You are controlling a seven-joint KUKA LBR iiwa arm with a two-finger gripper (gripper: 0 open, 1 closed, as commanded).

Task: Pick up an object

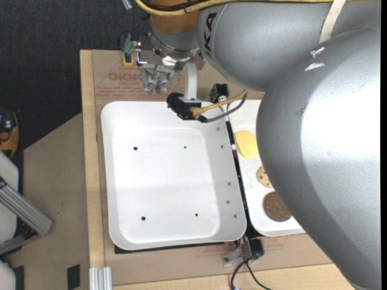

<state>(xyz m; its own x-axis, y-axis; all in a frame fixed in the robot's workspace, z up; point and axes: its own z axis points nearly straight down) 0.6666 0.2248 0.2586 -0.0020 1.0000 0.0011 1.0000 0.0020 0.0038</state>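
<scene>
The arm point(302, 101) stretches in from the right and crosses above the right bin point(257, 225), its orange band point(175, 5) at the top of the view. The gripper point(156, 83) hangs past the far rim of the left bin point(169, 174), over the cardboard; nothing sits between its fingers, and whether they are apart or together cannot be told. The candidate objects lie in the right bin: a yellow piece point(247, 144), a pale speckled disc point(263, 176) and a brown disc point(277, 207) (partly hidden by the arm). The pick seems not yet begun. The next move calls for swinging back over the right bin and descending onto one object.
</scene>
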